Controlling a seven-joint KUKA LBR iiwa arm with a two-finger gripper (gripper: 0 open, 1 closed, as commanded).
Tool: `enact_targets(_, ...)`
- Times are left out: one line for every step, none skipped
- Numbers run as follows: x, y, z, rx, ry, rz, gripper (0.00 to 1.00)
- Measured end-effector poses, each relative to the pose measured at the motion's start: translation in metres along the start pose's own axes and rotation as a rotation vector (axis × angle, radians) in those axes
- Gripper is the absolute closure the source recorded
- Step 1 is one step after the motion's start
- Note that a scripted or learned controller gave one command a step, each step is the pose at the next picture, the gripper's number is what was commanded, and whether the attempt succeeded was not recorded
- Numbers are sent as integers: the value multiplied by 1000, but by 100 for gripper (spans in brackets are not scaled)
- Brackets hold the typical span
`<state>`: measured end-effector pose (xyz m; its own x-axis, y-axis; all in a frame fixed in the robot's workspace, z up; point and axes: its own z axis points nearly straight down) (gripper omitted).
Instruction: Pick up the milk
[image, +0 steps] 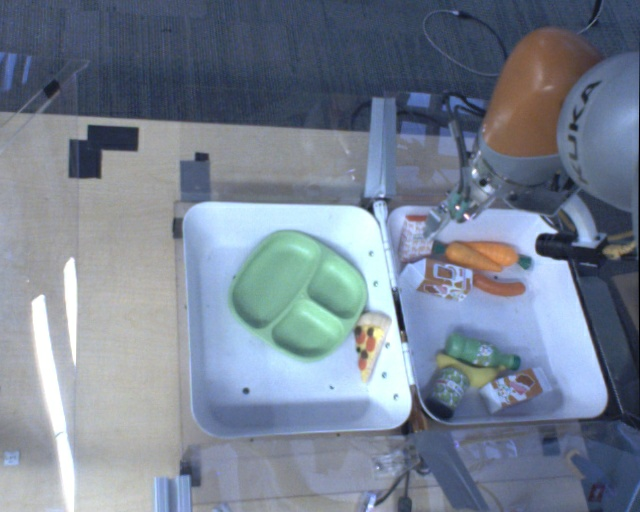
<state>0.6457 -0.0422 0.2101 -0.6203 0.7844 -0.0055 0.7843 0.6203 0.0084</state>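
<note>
The milk (412, 243), as best I can judge, is the small white-and-red carton in the far left corner of the right bin (590, 400), close against the wall that this bin shares with its neighbour. It lies on the bin floor and is not lifted, so the pick-up itself is not yet done.

The end effector (442, 218) hangs just beside the carton's far right edge, near or touching it; the slant of the view does not settle which. Whether it is released or clenched cannot be told here, and nothing shows the carton gripped.

A second carton (446, 281), orange and white, sits just nearside of the milk, and a carrot (486, 255) and a sausage (499, 288) lie just to its right, towards the middle of the bin. Along the near edge are a green bottle (480, 352), a can (449, 386) and a third carton (515, 389). The left bin (215, 400) on the desk (100, 300) holds a green divided plate (298, 292) and a pizza slice (371, 343).

The approach looks largely made. Closing on the carton and raising it clear of the bin are left.
</note>
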Motion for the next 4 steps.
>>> enact_targets(0, 0, 0, 1, 0, -1, 0)
enact_targets(0, 0, 0, 1, 0, -1, 0)
enact_targets(6, -5, 23, 1, 1, -82, 0)
enact_targets(-9, 8, 2, 1, 0, 23, 0)
